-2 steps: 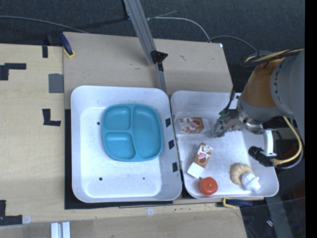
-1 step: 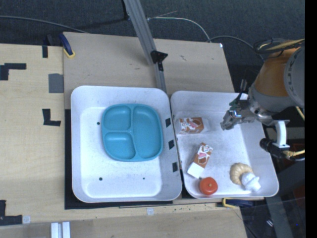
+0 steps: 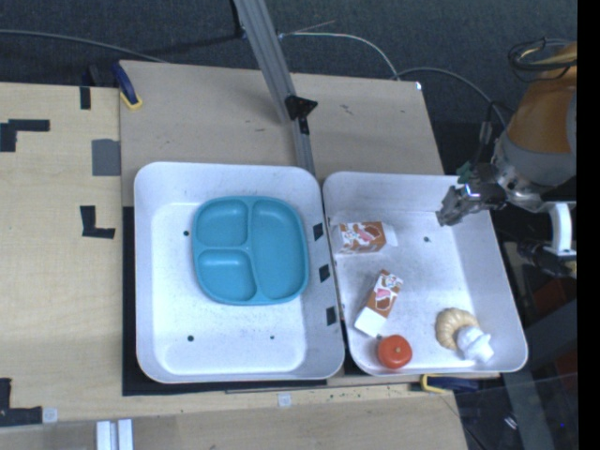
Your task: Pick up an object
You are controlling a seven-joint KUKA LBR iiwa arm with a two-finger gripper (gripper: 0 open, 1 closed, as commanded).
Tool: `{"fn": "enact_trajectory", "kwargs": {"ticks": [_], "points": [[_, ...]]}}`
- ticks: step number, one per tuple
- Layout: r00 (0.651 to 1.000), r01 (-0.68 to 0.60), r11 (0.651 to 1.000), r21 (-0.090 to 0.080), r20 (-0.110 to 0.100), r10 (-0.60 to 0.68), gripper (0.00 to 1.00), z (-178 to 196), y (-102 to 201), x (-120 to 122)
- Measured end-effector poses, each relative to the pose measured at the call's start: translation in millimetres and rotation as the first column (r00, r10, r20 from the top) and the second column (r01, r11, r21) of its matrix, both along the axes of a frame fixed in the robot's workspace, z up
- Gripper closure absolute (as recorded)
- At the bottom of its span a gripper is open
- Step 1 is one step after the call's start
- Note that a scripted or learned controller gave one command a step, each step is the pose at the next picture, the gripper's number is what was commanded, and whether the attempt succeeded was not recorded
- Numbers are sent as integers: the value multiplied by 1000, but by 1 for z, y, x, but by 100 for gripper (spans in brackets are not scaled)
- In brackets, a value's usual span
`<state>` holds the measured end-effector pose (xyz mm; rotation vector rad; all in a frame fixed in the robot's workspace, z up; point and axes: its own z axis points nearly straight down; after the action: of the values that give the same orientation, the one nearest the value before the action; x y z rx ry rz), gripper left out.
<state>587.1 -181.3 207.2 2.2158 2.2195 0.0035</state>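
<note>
Objects lie in the right bin (image 3: 487, 251), a shallow white tray with rounded corners and a speckled floor. A flat printed packet (image 3: 361, 237) sits near the bin's left wall; below it a small carton (image 3: 380, 300) lies tilted, brown and white. A round red-orange ball (image 3: 395, 352) rests at the front wall, and just right of it is a tan ridged piece with a white end (image 3: 461, 331). Above the bin's far right rim hangs the dark metal gripper (image 3: 452, 206); whether its fingers are parted or closed I cannot tell. The left bin (image 3: 155, 270) holds a smooth teal divided plate (image 3: 250, 249). Both bins rest on a wooden bench (image 3: 56, 279).
</note>
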Motion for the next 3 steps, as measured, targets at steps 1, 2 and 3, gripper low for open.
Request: {"fn": "enact_trajectory", "kwargs": {"ticks": [1,2,3], "points": [[1000,0,1000,3,-6,0,100,10,1,0],[1000,-4,1000,4,-6,4,100,22,51,-12],[1000,-4,1000,4,-8,4,100,11,104,-29]]}}
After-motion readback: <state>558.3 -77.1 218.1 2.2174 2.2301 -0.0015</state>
